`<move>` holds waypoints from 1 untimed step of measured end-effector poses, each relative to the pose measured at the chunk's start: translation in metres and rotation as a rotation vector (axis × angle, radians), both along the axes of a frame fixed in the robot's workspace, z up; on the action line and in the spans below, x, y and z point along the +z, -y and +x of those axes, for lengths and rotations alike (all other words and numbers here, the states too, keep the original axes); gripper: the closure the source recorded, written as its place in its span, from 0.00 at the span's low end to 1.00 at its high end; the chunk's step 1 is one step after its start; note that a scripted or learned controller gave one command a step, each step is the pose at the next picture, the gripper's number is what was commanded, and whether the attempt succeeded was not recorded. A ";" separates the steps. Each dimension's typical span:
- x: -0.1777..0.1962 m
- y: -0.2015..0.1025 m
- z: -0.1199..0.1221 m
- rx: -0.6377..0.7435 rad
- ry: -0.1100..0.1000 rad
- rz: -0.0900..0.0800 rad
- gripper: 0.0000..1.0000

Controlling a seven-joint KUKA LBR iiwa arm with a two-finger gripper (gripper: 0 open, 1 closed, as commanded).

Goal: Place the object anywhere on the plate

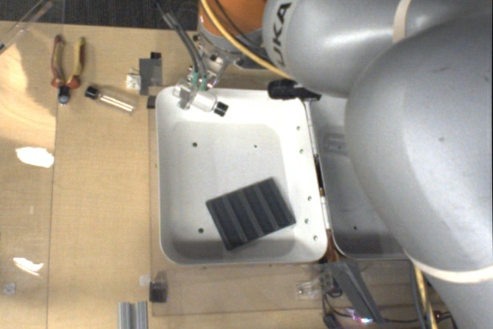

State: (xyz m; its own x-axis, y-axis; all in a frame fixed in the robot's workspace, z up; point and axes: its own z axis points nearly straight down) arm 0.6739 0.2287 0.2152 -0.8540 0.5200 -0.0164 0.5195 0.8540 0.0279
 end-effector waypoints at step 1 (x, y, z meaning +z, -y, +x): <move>0.012 -0.001 0.001 0.000 0.007 0.004 1.00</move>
